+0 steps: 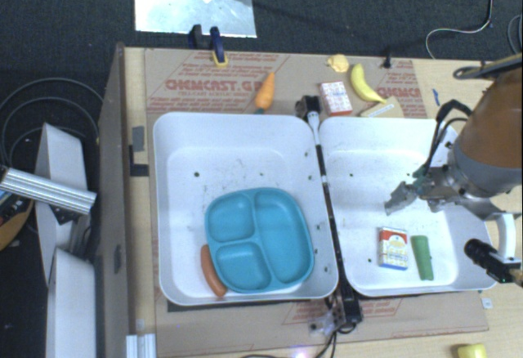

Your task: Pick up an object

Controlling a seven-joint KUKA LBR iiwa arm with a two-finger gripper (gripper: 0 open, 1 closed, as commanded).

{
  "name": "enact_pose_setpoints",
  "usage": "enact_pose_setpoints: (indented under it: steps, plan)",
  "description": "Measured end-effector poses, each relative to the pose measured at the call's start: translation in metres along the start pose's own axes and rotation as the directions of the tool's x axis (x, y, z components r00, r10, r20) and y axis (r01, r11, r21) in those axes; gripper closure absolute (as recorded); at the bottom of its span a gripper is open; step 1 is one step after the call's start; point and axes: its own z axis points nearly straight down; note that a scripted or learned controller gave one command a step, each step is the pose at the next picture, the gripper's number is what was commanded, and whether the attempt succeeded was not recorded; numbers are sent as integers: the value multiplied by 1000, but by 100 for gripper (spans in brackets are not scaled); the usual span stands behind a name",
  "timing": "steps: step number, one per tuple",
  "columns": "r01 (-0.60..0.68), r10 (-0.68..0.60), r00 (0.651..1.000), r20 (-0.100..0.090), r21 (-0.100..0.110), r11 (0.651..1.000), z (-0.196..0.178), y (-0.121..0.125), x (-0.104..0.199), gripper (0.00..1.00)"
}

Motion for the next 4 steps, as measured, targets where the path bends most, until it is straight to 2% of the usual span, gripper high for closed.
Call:
enact_pose_setpoints:
  steps: [1, 2, 3, 4]
  plan:
    - [-3, 3, 1000, 6, -5, 1000, 110, -14, 5, 0]
    - [-1, 1, 1000, 0, -1, 1000, 96, -13, 6, 100]
    - [0, 0, 1000, 4, -6, 1000, 53, 43, -34, 100]
    - [5, -5, 1000, 0, -5, 1000, 28, 107, 17, 100]
